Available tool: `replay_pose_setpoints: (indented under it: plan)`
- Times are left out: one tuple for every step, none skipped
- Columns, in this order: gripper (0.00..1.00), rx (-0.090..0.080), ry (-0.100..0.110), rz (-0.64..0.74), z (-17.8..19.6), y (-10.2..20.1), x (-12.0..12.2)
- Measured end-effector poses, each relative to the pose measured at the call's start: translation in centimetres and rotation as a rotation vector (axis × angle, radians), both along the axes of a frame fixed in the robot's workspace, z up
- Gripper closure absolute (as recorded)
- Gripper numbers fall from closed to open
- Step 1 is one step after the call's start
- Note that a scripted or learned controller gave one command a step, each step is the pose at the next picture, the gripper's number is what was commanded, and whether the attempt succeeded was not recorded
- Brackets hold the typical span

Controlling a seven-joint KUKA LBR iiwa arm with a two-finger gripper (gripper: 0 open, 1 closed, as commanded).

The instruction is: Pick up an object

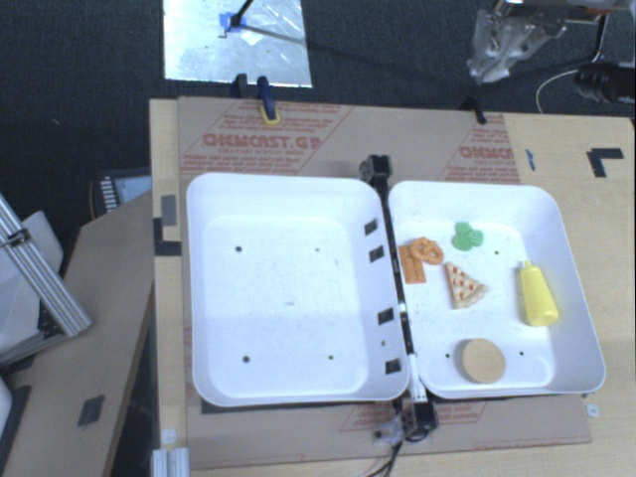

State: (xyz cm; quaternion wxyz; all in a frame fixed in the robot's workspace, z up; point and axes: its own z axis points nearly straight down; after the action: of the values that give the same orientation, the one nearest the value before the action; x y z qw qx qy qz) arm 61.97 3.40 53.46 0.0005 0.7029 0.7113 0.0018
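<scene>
Step in hand looks like pre-approach: nothing picked yet. The gripper point(494, 60) hangs high at the frame's 1 o'clock, over the dark floor beyond the bench's far edge, well apart from both bins.

Pincer state: blurred and translucent against the background. Cannot tell how far it is spread. Nothing visible in it and it touches nothing.

All candidates sit in the right bin point(571, 241). Taking that bin's centre as the clock hub:
- green piece point(467, 236) at about 12 o'clock, near the far wall
- pretzel point(428, 250) at roughly 10 o'clock
- orange strip point(411, 263) at 9 o'clock, just beside the pretzel, maybe touching; close to the divider wall
- pizza slice point(463, 285) near the hub
- yellow bottle point(538, 294) at 3 o'clock, lying flat, long axis running 12 to 6
- round tan disc point(482, 361) at 6 o'clock, near the front wall

The left bin point(199, 266) is bare white floor with a few dark dots.

Next move, as a judgement: the arm needs to travel toward the frame's 6 o'clock, into the right bin, then descend over one item. The bottle is the best bet: well apart from its neighbours and tall enough to pinch across its short axis. The disc and slice look flat, so harder to get under. The strip and pretzel risk a double grab or a wall clash.
</scene>
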Motion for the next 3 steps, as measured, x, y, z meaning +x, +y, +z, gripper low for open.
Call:
replay_pose_setpoints:
  plan:
    - [1.00,0.000,0.000,-0.002,0.0,6.5,3.3]
    - [1.00,0.000,0.000,-0.002,0.0,14.0,4.9]
    - [1.00,0.001,0.001,-0.002,0.1,20.5,4.8]
